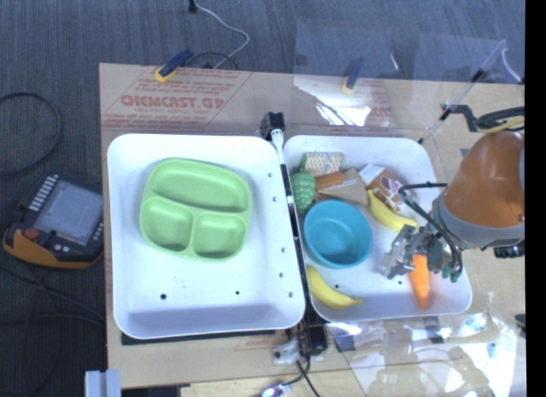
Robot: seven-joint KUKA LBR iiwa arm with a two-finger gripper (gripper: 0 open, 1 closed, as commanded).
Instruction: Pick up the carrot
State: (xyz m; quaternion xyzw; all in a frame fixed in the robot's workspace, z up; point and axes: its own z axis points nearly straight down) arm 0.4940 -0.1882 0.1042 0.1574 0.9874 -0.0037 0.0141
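The carrot point(420, 280) lies upright along 12–6, just at 3 o'clock of the gripper point(408, 259), whose grip state I cannot tell.

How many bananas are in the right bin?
2. One banana lies at the near edge, below the blue bowl. The other banana lies right of the bowl. More may be hidden under the arm.

We note the carrot point(420, 282): small, orange, tapered, with a hint of green at its upper end. It stands nearly upright in the view, narrow tip pointing down, directly at the gripper point(417, 259), just beneath the fingers and apparently touching them.
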